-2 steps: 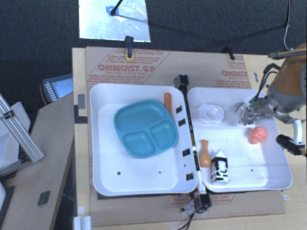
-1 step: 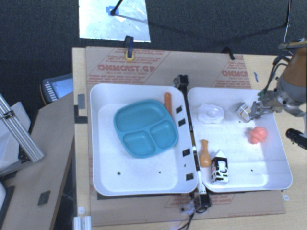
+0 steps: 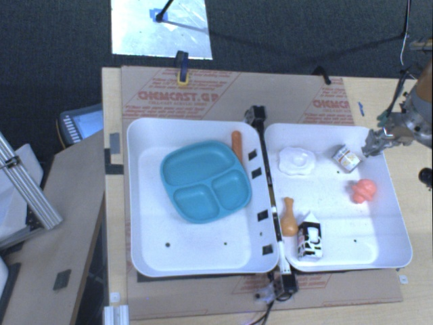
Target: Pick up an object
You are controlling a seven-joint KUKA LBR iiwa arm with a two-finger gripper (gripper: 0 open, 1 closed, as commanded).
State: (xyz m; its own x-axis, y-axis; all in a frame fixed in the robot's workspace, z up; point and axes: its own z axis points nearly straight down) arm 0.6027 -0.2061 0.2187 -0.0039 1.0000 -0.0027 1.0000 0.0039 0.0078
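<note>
Dark carpet seen around cardboard-covered surface (image 3: 203,90) bearing two white bins. Camera view: gripper (image 3: 376,143) poised at right bin (image 3: 396,239) far edge, just beside small labelled can (image 3: 346,158); state of jaws cannot be told. Nothing lifted yet; grasp judged still to come. Can lies tilted on bin floor, pink toy (image 3: 364,190) near.

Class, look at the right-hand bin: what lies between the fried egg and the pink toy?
In the camera view, a small labelled can lies roughly between the fried egg and the pink toy, slightly above the direct line; the rest is bare white bin floor.
</note>
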